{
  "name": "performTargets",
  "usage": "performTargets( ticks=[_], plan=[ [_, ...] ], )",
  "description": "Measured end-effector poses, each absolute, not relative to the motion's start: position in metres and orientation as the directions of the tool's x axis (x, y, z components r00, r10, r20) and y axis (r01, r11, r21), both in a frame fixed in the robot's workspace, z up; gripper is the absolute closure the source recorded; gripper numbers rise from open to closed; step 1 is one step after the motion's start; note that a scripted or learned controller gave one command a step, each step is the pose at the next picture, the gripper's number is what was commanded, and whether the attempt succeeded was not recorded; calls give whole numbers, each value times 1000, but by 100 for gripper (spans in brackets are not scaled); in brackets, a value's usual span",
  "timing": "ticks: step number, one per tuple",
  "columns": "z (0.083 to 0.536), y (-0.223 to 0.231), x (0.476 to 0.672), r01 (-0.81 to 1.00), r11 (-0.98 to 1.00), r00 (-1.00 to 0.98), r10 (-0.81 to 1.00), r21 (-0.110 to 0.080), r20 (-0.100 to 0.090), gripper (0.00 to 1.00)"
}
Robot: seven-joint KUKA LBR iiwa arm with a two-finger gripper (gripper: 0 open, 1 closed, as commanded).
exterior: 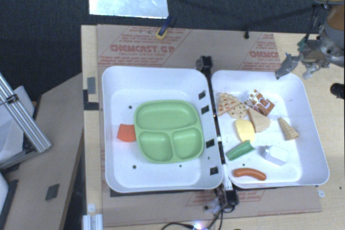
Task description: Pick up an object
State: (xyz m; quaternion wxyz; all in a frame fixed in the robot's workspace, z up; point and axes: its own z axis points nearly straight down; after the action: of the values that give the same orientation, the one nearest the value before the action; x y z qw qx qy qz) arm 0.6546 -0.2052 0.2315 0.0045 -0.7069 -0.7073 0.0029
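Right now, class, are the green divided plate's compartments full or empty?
Empty. The green divided plate lies flat in the left bin, and all three compartments show only bare green; the orange piece lies outside it.

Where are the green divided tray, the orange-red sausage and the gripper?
green divided tray (168,131), camera view, middle ridge.
orange-red sausage (249,173), camera view, its middle.
gripper (298,66), camera view, between its fingertips.

The bench (253,43) carries two things — a left bin (116,89) and a right bin (310,132).
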Motion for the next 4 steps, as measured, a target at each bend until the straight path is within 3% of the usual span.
performTargets(
  ticks=[1,3,4],
  plan=[
    [240,-204,657,1000,3,-3,1000,2,-1,0],
    [134,-194,657,1000,6,-6,1000,1,-1,0],
    [107,-195,663,1000,8,-8,1000,18,-4,0]
  ],
)
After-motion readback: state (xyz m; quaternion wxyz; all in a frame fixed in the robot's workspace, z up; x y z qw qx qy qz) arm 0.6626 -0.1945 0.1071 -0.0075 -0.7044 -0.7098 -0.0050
